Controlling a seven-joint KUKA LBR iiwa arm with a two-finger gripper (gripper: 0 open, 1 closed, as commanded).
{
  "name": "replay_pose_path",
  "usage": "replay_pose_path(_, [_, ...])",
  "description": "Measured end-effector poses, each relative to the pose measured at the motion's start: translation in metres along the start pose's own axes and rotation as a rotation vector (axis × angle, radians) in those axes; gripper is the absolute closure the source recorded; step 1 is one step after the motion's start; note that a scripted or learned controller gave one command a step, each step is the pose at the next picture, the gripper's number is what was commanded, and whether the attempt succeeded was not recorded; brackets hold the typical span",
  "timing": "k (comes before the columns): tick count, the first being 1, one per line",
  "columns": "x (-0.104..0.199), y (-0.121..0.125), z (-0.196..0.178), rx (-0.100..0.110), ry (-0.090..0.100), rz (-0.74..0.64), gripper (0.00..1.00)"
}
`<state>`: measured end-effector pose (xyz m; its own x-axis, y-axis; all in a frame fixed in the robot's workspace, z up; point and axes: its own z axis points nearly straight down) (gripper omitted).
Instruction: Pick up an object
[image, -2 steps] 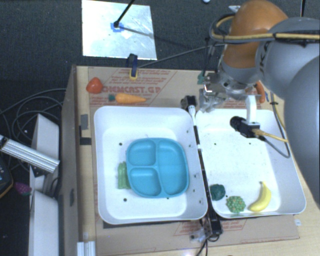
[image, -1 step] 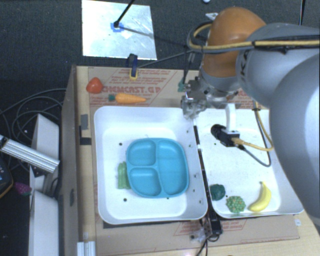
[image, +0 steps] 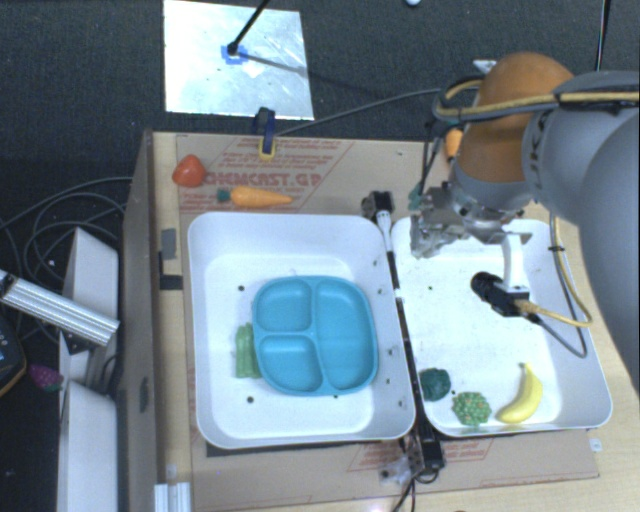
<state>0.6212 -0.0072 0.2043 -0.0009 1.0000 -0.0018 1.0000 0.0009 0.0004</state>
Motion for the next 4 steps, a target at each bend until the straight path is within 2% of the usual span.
replay_pose_path(1, [-0.018, -0.028, -0.048, -0.002, 0.001, -0.001, 1.0])
replay_pose_path(2, [0.029, -0.023, -0.033, -0.001, 0.003, -0.003, 1.0])
replay_pose_path(3, [0.013, -0.013, -0.036, -0.001, 0.002, -0.001, 1.0])
replay_pose_path(4, [-0.01, -0.044, -0.05, -0.001, 0.001, -0.001, 1.0])
